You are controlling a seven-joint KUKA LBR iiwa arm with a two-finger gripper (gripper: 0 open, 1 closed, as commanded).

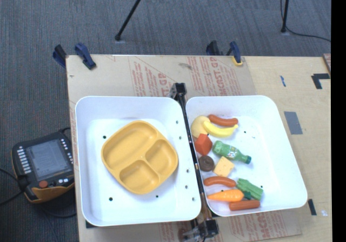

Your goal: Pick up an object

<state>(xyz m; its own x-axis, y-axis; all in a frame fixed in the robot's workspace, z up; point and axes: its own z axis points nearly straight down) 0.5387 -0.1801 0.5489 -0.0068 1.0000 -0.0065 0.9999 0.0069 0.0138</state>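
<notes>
Sausages sit nearest you in the right bin (273,108): one red sausage (244,204) along the near wall, with an orange carrot (226,196) just beyond it and a green toy (250,188) to the carrot's right. A second sausage (219,181) lies just behind the carrot. Farther in you have a yellow cheese wedge (224,167), a dark brown round piece (206,163) to its left, and a green bottle (231,153) on its side. Beyond those, a red-orange block (203,143) touches a yellow banana (212,128), and a third sausage (223,121) lies against the banana's far side. In the left bin (86,122) a yellow divided plate (139,156) rests flat. Both bins stand on the surface (135,76), clamped at its far edge. No arm reaches over the bins, so you cannot tell the pincer's state.
</notes>
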